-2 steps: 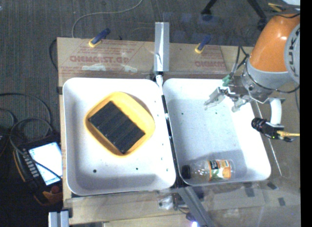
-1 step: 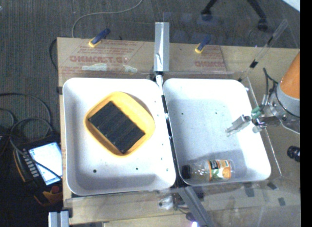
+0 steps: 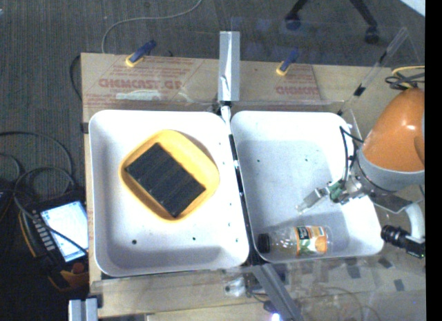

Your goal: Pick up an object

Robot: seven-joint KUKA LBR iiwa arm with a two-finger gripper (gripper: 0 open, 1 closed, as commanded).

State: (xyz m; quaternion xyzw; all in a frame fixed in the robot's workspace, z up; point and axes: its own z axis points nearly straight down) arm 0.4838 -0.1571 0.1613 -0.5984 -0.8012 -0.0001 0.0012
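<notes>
Metal-grey two-finger gripper (image 3: 319, 197) hangs over the right white bin (image 3: 276, 140) — open or closed, I cannot tell. Just below lies a clear plastic bottle with orange label (image 3: 295, 240); the left white bin (image 3: 110, 244) holds a yellow dish with black ridged insert (image 3: 169, 174).

Two white bins (image 3: 166, 261) sit side by side on one worktop (image 3: 200, 81). The left bin holds one yellow dish (image 3: 207, 168) with one black pad (image 3: 166, 180) lying in it, and the right bin holds one clear bottle (image 3: 297, 240) (on its side, orange label). Two clamps (image 3: 140, 52) grip the worktop's far edge, and one arm (image 3: 397, 147) reaches in.
</notes>
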